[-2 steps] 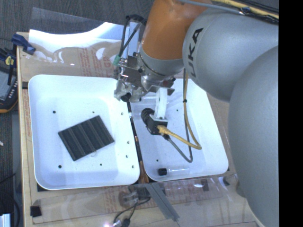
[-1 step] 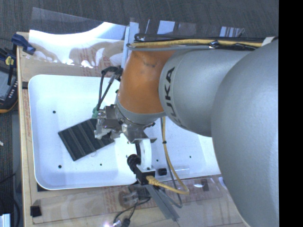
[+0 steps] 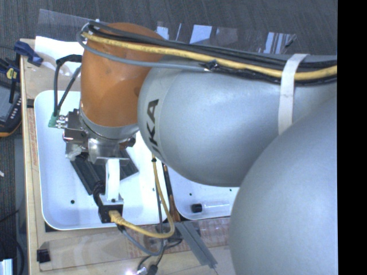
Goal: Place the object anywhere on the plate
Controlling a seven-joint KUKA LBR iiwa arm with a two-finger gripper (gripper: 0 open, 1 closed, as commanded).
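My arm fills most of the camera view, its orange band (image 3: pixel 114 79) hanging over the left bin (image 3: pixel 49 153). The gripper (image 3: pixel 100 168) sits just under the wrist, low above the left bin's white floor, and the wrist hides most of it. Dark ridged parts of it stick out to the lower left and the right of the wrist. A small black object (image 3: pixel 196 208) lies in the right bin (image 3: pixel 209 202) near its front edge, apart from the gripper. The arm hides the rest of the right bin.
The left bin's bare white floor shows along its left and front sides. A yellow-and-black device (image 3: pixel 8 110) sits off the bench's left edge, with a blue clamp (image 3: pixel 26 53) at the back left corner. The wooden bench edge (image 3: pixel 74 248) runs along the front.
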